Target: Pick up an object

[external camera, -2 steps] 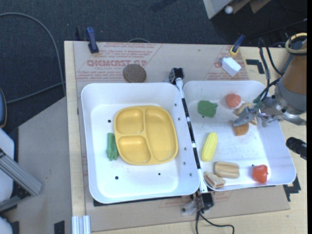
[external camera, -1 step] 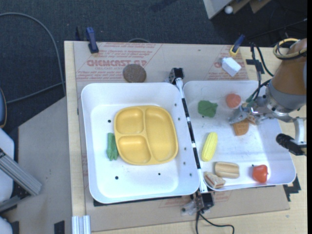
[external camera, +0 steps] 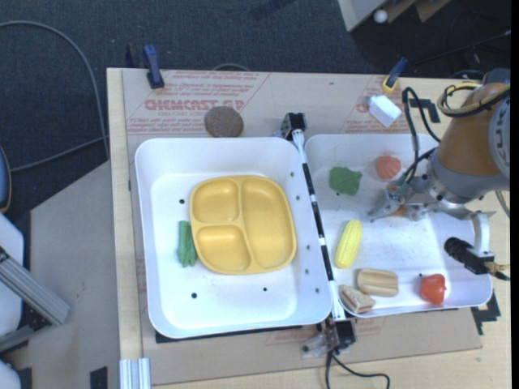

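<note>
Orange-red round toy fruit (external camera: 388,167) looks like the likeliest object to pick. It sits in the right-hand shallow white bin (external camera: 397,250), beyond the yellow plastic corn cob (external camera: 348,243) and to its right in the view. The grey arm with the orange band (external camera: 470,148) is bent down into this bin, with its jaws low over the floor, right of the corn cob and just nearer the camera than the fruit. I cannot tell whether the jaws are wide or narrow, and nothing can be seen held in them.

The other pieces are scattered loosely, probably so that each can be reached singly:
- A green leafy toy piece (external camera: 345,180) lies straight beyond the corn cob.
- A tan bread roll (external camera: 378,281) lies just nearer than the cob and to its right.
- A small sandwich-like piece (external camera: 355,300) lies nearer still, against the bin's front wall.
- A red toy tomato (external camera: 433,288) lies well to the right of the cob.

Left of the corn cob, across the two adjoining walls, the left white bin (external camera: 162,185) holds a yellow divided plastic plate (external camera: 242,223). A green pod-shaped toy (external camera: 186,244) touches the plate's far-left edge. My judgement is that this bin is a drop-off place. Both bins rest on the table (external camera: 174,104).
</note>
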Controlling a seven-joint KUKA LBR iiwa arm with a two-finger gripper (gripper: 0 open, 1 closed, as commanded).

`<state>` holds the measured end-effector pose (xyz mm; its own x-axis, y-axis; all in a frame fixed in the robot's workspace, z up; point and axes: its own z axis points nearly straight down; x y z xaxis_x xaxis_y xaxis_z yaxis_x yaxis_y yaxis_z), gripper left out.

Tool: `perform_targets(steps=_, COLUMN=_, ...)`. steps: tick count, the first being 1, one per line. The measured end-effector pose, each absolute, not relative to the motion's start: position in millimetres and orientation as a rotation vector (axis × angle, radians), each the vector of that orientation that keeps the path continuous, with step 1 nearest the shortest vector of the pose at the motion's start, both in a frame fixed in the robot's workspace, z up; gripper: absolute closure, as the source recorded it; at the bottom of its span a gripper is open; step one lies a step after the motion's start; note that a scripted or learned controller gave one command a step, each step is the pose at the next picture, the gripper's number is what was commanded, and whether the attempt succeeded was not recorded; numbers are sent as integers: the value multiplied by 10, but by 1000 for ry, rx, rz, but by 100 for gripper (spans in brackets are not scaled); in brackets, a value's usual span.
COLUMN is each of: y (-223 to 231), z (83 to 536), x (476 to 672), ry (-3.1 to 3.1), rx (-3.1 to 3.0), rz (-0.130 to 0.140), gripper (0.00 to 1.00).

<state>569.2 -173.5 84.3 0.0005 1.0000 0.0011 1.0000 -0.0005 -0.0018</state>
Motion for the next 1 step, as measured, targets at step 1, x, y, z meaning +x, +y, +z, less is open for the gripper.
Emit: perform_targets(steps=1, y=-1899, z=847, x=6354, ry=-2222, rx=-2213, rz=-6, gripper=0)
